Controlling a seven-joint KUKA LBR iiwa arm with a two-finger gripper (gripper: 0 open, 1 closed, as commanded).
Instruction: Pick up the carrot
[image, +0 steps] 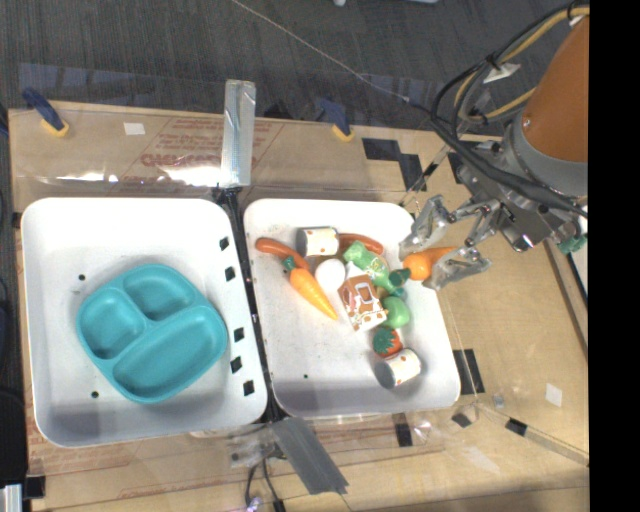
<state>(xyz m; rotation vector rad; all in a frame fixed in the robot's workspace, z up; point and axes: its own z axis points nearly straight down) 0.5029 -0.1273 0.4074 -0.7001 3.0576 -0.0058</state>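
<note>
Bench (520, 340), tan board, nearest at its front edge; it bears both bins side by side so that goods can be shifted between them. Left bin (40, 330), white, shallow: holds one teal divided plate (150, 330), lying flat and well apart from the toys. Right bin (290, 385), white, shallow: holds the whole toy-food lot, crowded toward its middle and right side. Arm (560, 100), grey and orange, reaches in over the right bin's right rim. Gripper (428, 258), metal, two fingers standing parted above that rim, with a small orange piece (420, 264) at their tips; whether it is truly clamped cannot be told. Carrot (314, 291), orange cone with a green top, lies flat at the bin's centre-left, touching a white egg (330, 271) and beside a printed packet (362, 302), well apart from the gripper. Judged: crowding neighbours leave the carrot's left flank the freer approach.
</note>
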